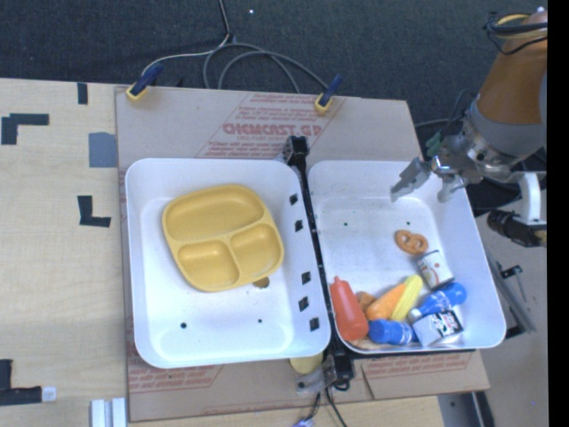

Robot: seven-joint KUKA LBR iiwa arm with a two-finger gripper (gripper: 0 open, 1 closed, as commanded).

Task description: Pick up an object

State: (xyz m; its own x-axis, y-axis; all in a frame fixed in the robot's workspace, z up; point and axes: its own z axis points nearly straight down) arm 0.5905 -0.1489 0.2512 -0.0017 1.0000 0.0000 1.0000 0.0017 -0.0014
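My gripper [427, 181] hangs over the far right corner of the right bin [356, 185], fingers spread open with nothing between them. Well below it in that bin lie a brown pretzel [411, 241], a small can [433, 266], a red bottle-shaped toy [348, 309], an orange and yellow corn-like piece [396, 299], a blue toy [442, 298] and a small black-and-white carton [440, 326]. These are heaped toward the bin's near right corner. The gripper touches none of them.
The left bin [147, 283] holds a yellow three-section plate [222, 236] with a small brown bit [260, 282] beside it. A black divider [305, 229] runs between the bins. Cables and two clamps [139, 87] lie at the cardboard's far edge.
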